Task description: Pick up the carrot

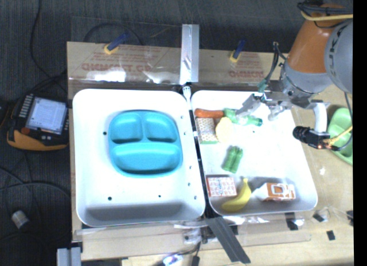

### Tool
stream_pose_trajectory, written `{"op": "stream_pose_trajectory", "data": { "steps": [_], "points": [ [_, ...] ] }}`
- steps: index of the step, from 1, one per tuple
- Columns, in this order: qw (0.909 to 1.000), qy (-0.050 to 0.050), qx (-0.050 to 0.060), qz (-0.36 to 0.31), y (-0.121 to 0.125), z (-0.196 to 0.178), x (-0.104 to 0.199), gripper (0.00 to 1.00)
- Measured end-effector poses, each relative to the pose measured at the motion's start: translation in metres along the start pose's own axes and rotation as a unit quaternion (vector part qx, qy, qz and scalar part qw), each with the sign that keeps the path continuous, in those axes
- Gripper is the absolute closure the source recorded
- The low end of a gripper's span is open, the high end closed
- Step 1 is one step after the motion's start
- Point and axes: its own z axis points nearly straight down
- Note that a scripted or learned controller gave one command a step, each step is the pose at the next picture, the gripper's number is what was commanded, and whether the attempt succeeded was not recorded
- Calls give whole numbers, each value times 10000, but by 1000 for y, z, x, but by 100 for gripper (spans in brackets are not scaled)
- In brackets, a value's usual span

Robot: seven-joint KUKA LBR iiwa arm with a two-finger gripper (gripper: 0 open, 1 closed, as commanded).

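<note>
A dark grey carpet [172, 1] surrounds the bench, with thin cables trailing over it at the upper left. At the far left, on the floor, lies a handheld control pendant [40, 118] with a lit screen and an orange-and-black casing. The bench itself is a pale wooden board [143, 64] covered at the back by clear plastic sheet held with two blue-and-yellow clamps [116, 42].

The left bin [92, 202] is a shallow white tray with rounded corners and a smooth, slightly glossy floor. In it sits a turquoise divided plate [144, 143], oval, with two small compartments at the back and one long one at the front.

The right bin [287, 161] holds the small items. The carrot [209, 113], orange and tapered with a green top [230, 113], lies at the bin's back left corner, close to the wall between the bins. Just in front of it are a printed rectangular packet [206, 130] and a pale yellow rounded piece [223, 128]. Toward the middle lies a green ribbed item [233, 159]. Along the front edge lie a red-and-white checked packet [221, 186], a yellow banana [238, 197] and a small orange-and-white carton [280, 191].

The gripper [251, 110] hangs over the back of the right bin, just right of the carrot's green top; whether its fingers are apart or closed, and whether they hold anything, I cannot tell. Behind it rises the arm's orange band [312, 44].
</note>
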Motion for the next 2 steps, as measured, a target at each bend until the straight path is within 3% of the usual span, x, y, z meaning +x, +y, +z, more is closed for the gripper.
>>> {"op": "stream_pose_trajectory", "data": {
  "steps": [1,2],
  "points": [
    [9866,-18,-14,-1629,-57,-52,-72,0],
    [9586,-4,-17,-2848,-17,77,-88,0]
  ]
}}
